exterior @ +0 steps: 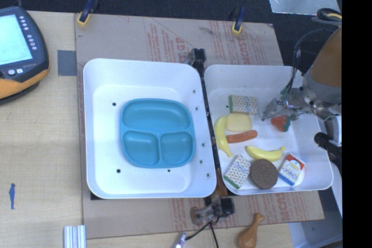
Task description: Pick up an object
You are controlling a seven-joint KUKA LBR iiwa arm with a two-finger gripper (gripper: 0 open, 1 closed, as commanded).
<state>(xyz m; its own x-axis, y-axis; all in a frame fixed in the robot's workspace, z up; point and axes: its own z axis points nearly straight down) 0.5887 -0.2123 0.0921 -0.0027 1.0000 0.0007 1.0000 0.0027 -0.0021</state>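
My gripper hangs over the upper right part of the right bin, its fingers spread open. A small red fruit lies just below the fingertips, and nothing is gripped between them. To the left lie a green-and-white box, a pale yellow block, an orange sausage-like piece and a curved banana. Nearer the front are a second banana, a brown round cookie, a checkered packet and a small carton.
The left bin holds a blue divided plate. A toy drumstick lies on the bench in front of the right bin. A control pendant sits at the far left. Clamps hold the cardboard sheet at the back.
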